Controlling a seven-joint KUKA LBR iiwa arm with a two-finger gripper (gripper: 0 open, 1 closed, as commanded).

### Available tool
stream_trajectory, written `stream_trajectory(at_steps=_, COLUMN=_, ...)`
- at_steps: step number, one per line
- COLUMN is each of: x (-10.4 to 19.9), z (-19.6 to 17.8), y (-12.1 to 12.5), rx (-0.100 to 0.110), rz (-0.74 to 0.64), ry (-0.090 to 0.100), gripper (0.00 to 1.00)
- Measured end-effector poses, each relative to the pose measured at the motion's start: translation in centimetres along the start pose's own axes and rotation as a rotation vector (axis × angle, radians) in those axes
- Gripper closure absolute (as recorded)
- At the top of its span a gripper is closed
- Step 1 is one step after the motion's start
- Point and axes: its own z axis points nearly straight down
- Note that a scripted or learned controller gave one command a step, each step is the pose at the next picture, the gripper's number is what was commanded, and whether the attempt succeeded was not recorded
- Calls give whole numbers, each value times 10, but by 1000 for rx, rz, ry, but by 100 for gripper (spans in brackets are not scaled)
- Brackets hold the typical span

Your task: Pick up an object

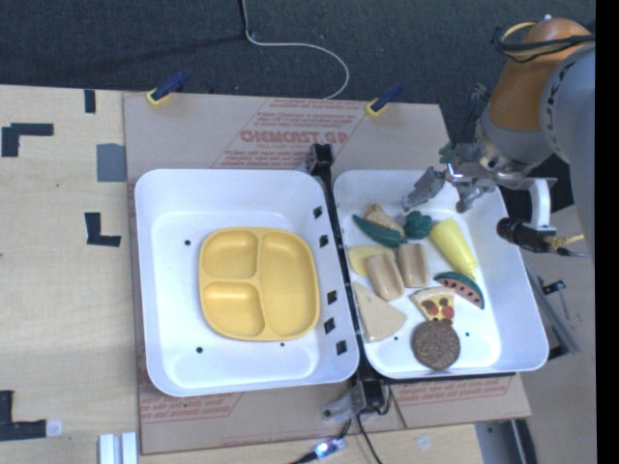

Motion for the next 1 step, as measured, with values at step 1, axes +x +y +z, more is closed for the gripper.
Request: stream_trajectory(at_steps=1, x=0, z=-10, y=3, rx=-15, rz=-3, ry=-2, gripper=0)
